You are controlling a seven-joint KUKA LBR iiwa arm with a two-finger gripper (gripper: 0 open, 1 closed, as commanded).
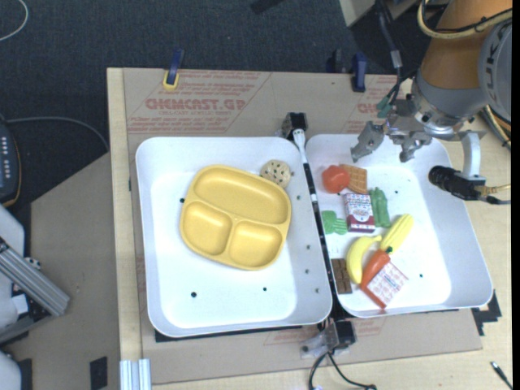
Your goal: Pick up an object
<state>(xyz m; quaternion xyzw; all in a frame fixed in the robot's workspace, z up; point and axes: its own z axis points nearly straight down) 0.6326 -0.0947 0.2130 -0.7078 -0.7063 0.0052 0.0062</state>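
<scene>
My gripper hangs over the back of the right bin, fingers spread open with nothing between them. Just below and left of it lie a red tomato-like piece and an orange cracker. Further forward sit a dark red packet, a green pickle, a green block, a corn cob, a banana, a carrot and a red-white packet.
The left bin holds a yellow divided tray and a cookie at its back right. A black divider runs between the bins. A chocolate bar lies by the right bin's left wall.
</scene>
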